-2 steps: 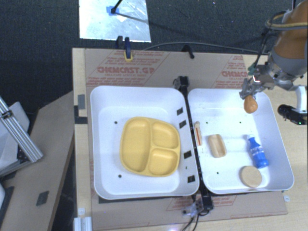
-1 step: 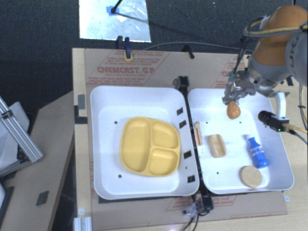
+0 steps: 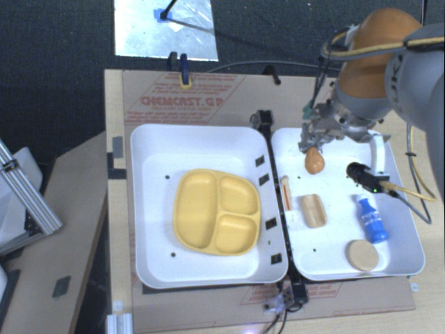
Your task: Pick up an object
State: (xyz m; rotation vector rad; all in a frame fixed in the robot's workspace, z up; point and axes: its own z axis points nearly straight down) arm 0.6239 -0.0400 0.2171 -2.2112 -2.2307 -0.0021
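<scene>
While pincer (image 3: pixel 314 147) hangs over orange egg-shaped object (image 3: pixel 315 161), finger gap unclear, right bin (image 3: pixel 410 249)

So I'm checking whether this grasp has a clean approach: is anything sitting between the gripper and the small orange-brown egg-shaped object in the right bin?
Nothing visible does. The gripper hangs directly above the orange-brown object, right at its top. The tan block and the blue bottle lie apart from it, nearer the camera.

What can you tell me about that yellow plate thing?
The yellow tray looks like smooth plastic, squarish with rounded corners. Ridges split it into three compartments, one long one on the left and two smaller ones on the right. It lies flat, slightly turned, on the floor of the left white bin. Nothing else touches it.
</scene>
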